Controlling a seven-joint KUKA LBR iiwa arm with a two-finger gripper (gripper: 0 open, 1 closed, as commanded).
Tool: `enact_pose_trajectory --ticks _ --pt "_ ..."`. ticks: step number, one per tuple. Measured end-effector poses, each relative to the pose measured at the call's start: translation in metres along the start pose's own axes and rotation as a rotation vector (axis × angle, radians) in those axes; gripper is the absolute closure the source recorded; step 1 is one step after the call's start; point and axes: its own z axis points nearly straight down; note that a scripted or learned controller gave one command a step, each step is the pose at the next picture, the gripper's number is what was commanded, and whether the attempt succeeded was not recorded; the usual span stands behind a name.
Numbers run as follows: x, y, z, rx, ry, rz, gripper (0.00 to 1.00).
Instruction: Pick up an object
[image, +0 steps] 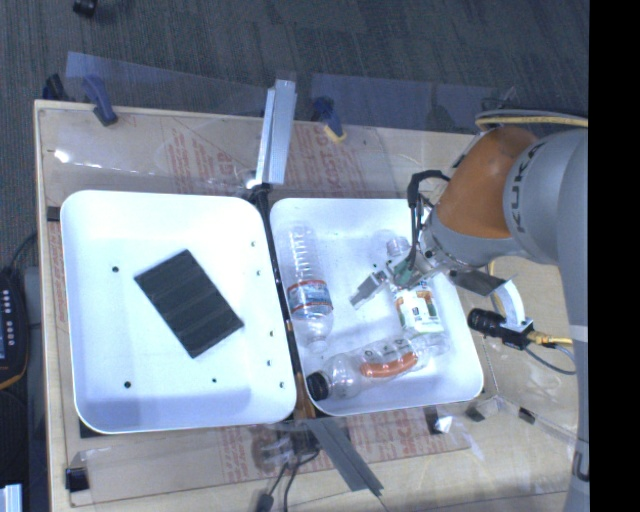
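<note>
While the arm (520, 200) leans in from the right of the frame, grey with its orange band showing at upper right, its gripper (385, 280) hangs low over the middle of the right bin (450, 375). From where I stand the two fingers look spread apart, one grey finger (366, 290) pointing toward lower left, and nothing sits between them.

Several things lie in that right bin. A clear water bottle (308, 285) with a blue label lies along the bin's left side, just beside the wall shared with the other bin. A second clear bottle (375, 365), with a black cap and something orange inside, lies across the lower part of the bin. A small white box with green print (420, 310) lies just right of the gripper, under the wrist. Another clear plastic piece (388, 246) sits near the gripper's upper side, too blurred to name.

At the centre left of the frame, the left bin (90, 390) holds a dark flat rectangular pad (188, 302), turned at a slant, well apart from the gripper.
</note>
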Motion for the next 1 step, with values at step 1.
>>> enact_pose_trajectory --ticks 1 --pt "0.0010 -0.0011 0.0051 0.000 0.002 -0.026 0.00"
